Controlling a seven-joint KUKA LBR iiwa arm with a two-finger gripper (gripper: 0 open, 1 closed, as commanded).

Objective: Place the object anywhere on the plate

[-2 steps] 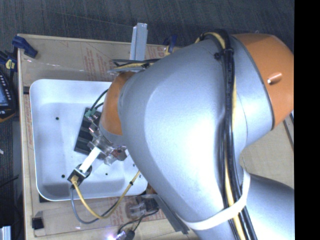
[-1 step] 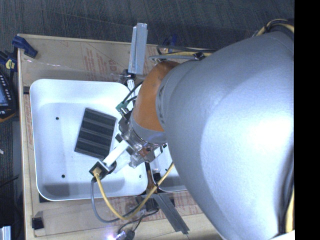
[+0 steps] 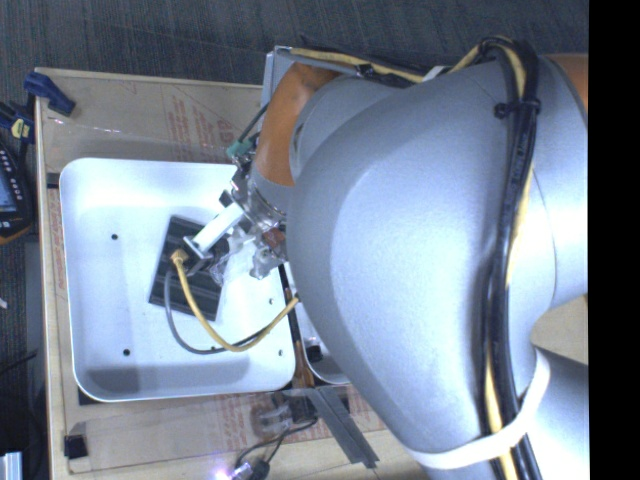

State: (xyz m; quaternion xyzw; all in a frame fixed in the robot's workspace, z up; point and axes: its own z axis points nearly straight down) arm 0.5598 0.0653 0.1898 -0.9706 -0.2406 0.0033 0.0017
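ROBOT AT WORK: A grey robot arm with an orange band (image 3: 430, 248) reaches in from three o'clock over a pale plywood counter (image 3: 150, 118). Its gripper (image 3: 258, 253) hangs low at the three o'clock edge of the left shallow white plastic bin (image 3: 85, 268), a pose suggesting work inside that bin. Whether the gripper is spread or pressed together cannot be told. The arm's bulk covers nearly all of the right white bin (image 3: 322, 368), so where the object and the plate lie cannot be told. A blue clamp (image 3: 48, 90) sits at the counter's eleven o'clock corner, likely pinning it down.
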